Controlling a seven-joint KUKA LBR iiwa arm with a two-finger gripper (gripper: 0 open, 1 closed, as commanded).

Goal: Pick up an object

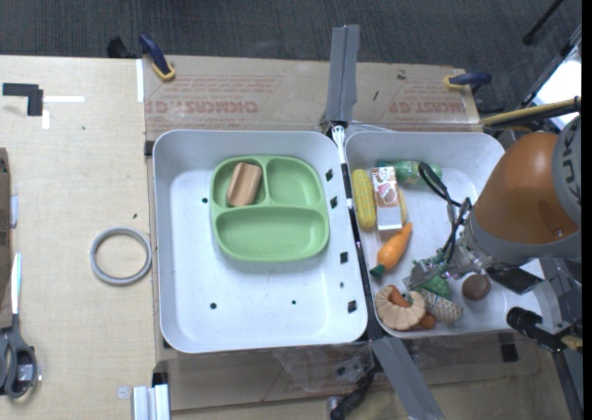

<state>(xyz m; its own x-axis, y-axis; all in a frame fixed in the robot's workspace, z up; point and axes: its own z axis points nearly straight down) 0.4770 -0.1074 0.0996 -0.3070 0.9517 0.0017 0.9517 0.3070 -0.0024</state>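
The right bin (425, 142) holds several toy foods: a yellow corn cob (363, 198), a boxed snack (388, 198), a green item (407, 171), an orange carrot (393, 248), a round pastry (400, 308) and a brown ball (475, 287). My gripper (433, 272) hangs low over the bin's near right part, just right of the carrot and above the pastry. Its metal tips sit among the items there, and the grey and orange arm (527, 198) covers what lies behind them.
The left bin (185, 252) carries a green divided plate (271, 210) with a brown bread piece (244, 183) in its upper left compartment. On the bench to the left lie a grey ring (120, 254) and scissors (17, 353). Cardboard (240, 96) lines the far side.
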